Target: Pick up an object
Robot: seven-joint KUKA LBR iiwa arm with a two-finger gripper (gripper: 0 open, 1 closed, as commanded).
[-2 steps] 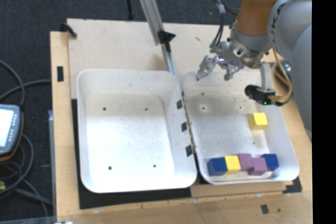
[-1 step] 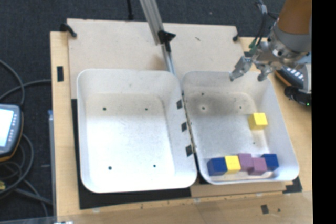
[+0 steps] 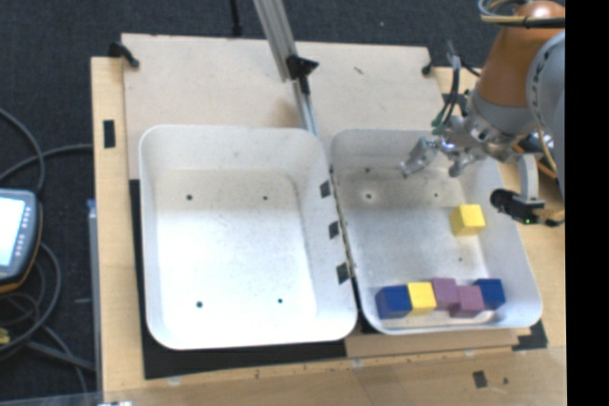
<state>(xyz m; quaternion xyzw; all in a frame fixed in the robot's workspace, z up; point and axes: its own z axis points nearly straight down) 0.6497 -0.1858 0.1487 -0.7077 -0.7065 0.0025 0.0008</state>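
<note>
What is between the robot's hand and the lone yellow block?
Nothing. In the camera view, just bare white bin floor lies between the hand and the lone yellow block.

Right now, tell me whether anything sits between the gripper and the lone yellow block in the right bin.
Nothing visible does. The gripper hangs over the right bin's far end, and bare bin floor lies between it and the yellow block. The other blocks sit clustered at the near wall.

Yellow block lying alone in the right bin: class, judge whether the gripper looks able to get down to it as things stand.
Probably yes. The yellow block lies by itself on the floor of the right bin, apart from the row of blocks at the near wall. The gripper hangs above the bin, with nothing between.
</note>
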